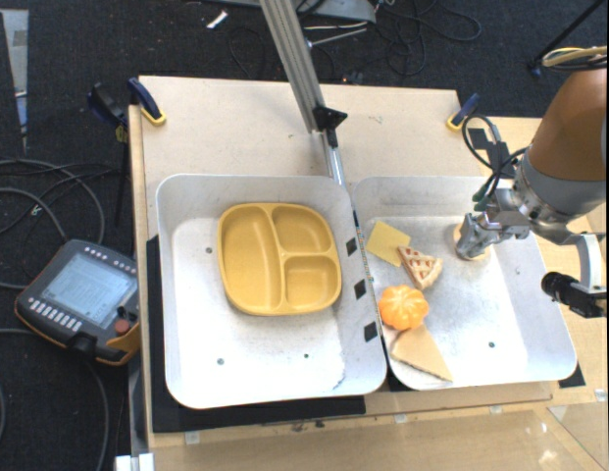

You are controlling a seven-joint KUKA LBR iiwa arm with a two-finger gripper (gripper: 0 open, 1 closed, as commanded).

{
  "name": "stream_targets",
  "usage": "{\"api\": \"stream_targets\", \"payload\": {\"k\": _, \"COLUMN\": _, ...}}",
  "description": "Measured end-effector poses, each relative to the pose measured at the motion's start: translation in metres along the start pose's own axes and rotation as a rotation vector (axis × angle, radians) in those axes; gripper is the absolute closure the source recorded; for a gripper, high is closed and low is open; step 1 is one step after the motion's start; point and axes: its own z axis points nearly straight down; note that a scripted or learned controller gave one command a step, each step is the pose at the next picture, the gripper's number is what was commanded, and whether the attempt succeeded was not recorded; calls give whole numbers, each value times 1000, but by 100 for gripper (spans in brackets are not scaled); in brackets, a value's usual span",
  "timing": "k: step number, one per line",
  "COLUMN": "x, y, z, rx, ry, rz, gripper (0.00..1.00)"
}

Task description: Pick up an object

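The gripper [471,241] sits low in the right bin [520,361], upper part, and whether it is apart or together cannot be told from here. Nothing visibly held. Just to its left lie the waffle slice [420,265], cheese [386,242], orange [403,306] and wedge [422,353], all on the floor. The pick looks not yet made.

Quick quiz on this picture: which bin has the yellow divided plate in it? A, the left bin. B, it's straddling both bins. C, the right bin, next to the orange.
A: the yellow divided plate lies wholly inside the left bin, while the orange sits in the right bin across the divider.
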Motion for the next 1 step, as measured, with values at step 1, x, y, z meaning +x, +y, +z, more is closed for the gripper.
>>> {"api": "stream_targets", "payload": {"k": 1, "x": 61, "y": -5, "z": 5, "rx": 3, "ry": 1, "rz": -1, "gripper": 100}}
